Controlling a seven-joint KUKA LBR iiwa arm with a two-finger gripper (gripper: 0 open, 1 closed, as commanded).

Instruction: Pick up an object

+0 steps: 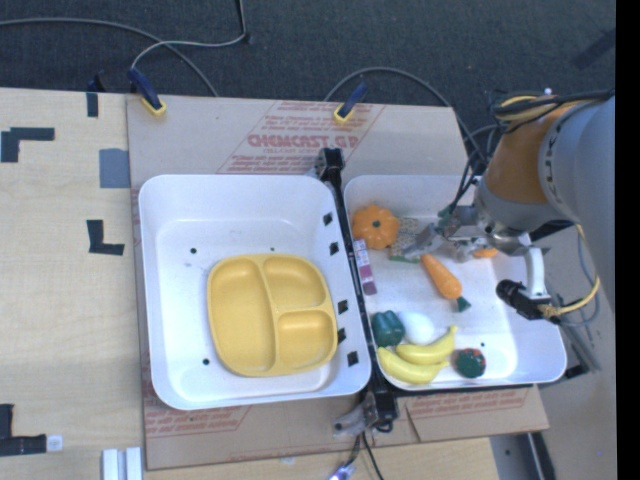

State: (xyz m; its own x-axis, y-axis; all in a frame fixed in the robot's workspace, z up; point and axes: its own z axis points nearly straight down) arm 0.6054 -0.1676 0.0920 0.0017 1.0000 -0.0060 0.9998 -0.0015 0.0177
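Note:
My gripper hangs low over the back of the right bin, reached in from the right. An orange carrot lies at a slant just in front of it, its upper end close under the gripper. A small orange pumpkin sits to the gripper's left. Toward the bin's front lie two yellow bananas, a green pepper, a white rounded object and a red-and-green fruit. The gripper body hides whatever is directly beneath it.
The left bin holds a yellow divided plate. A pink-and-white bar lies along the right bin's left wall. A black cable loop hangs off the arm over the bin's right side. Clamps and cables sit behind the bins.

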